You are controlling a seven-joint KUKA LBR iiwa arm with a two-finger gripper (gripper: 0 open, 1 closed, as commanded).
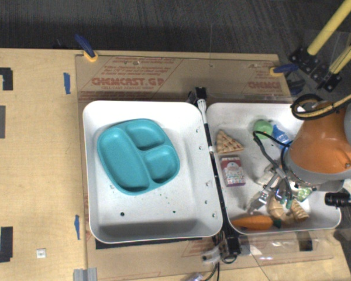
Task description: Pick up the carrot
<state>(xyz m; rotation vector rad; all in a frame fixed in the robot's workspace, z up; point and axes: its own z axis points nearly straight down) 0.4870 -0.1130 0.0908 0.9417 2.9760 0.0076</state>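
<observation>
The carrot [252,222] is orange and lies flat along the near wall of the right bin [245,117]. My gripper [268,193] hangs just above and to the right of it, over a cluster of tan toy foods [285,211]. It is open, with nothing between its fingers, and it does not touch the carrot. The orange wrist band [322,148] hides the bin's right side.
The right bin also holds a tan wedge-shaped toy [228,142], a pink packet [233,172], a green item [262,126] and a blue item [280,136]. A teal divided plate [139,155] lies in the left bin [105,215]. A black cable [266,145] loops near the wrist.
</observation>
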